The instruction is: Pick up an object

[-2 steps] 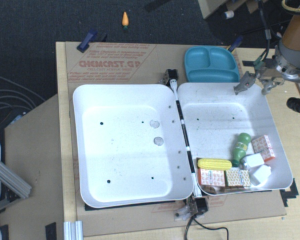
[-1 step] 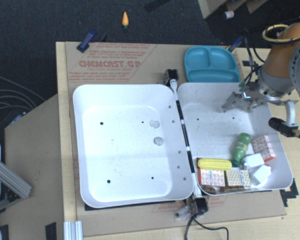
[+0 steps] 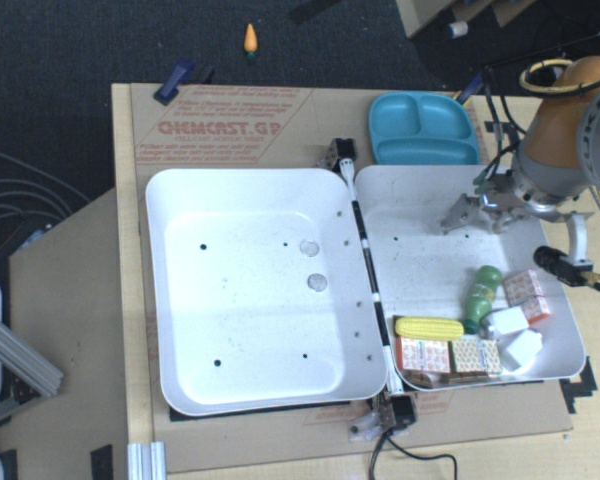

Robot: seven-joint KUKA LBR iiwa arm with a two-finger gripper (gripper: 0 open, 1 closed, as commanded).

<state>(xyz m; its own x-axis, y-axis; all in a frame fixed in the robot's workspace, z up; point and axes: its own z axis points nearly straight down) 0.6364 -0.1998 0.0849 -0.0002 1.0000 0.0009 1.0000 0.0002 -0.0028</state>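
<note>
On my bench point(image 3: 140, 268), the shallow white left bin point(image 3: 250, 288) sits beside the shallow white right bin point(image 3: 430, 268). In the right bin's near corner lie a yellow corn cob point(image 3: 429, 328), patterned red-and-white cartons point(image 3: 448, 355), a green rounded object point(image 3: 480, 298) and white blocks point(image 3: 515, 336), all crowded together. My hand point(image 3: 465, 218) hovers over the far part of that bin, well apart from the pile, its metal fingers spread and pinching nothing. A teal divided tray point(image 3: 423, 128) rests behind the bin.

Grey arm point(image 3: 592, 143) with orange band above wrist; metallic two-finger gripper point(image 3: 460, 218); thin black cables alongside the wrist.
</note>
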